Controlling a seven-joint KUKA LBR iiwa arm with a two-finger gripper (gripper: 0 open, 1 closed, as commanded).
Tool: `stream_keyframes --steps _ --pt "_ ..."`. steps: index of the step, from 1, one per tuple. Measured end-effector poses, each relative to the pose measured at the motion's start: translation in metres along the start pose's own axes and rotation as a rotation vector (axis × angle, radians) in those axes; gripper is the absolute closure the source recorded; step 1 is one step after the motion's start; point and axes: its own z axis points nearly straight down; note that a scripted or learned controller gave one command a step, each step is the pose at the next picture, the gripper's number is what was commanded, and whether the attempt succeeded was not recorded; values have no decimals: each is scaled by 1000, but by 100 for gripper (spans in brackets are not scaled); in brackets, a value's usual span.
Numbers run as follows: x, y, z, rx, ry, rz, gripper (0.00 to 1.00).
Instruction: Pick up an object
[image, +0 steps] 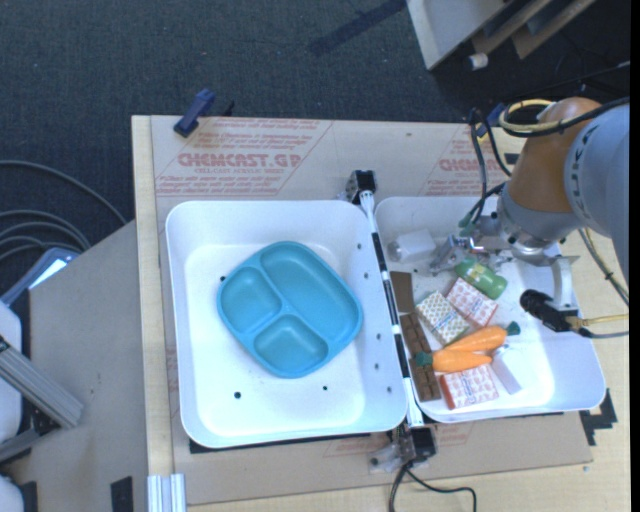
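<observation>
The gripper (462, 243) sits low near the right bin's (575, 385) far edge, beside a green item (480, 276); the left bin (200, 400) holds 1 blue tray (288, 307).

The arm (580, 160) runs off the right edge of the frame, so most of it is cut off. It covers the far right part of the right bin (575, 385). The jaws are too small and blurry to read. The small packets (455, 305) have print too tiny to read.

Orange carrot (470, 349) – lying flat, right bin (570, 385) – among packets.
</observation>
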Motion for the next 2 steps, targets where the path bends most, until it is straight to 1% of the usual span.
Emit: stream_keyframes --steps 1,2 --pt "0 0 -10 -1 -1 0 100" --pt "60 -52 -100 0 1 0 100"
